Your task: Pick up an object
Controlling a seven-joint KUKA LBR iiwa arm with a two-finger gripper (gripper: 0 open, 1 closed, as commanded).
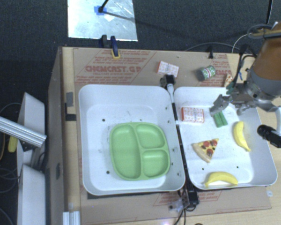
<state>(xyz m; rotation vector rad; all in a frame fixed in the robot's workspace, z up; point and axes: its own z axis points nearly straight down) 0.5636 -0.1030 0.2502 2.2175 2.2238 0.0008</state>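
Observation:
My gripper (220, 106) hangs over the upper part of the right bin (264, 165), coming in from the right. A small green block (220, 120) lies right under its tip; I cannot tell whether they touch. A red-and-white packet (192, 114) lies to the gripper's left. A pizza slice (206, 149) sits in the bin's middle. One yellow banana (241, 136) lies to the right of the pizza slice, and another banana (221, 178) rests by the front wall.
The left bin (91, 125) holds a green divided plate (140, 150). Behind the bins, on the brown board, stand a small can (207, 72) and a patterned card (167, 69). A blue clamp (113, 45) grips the board's far edge.

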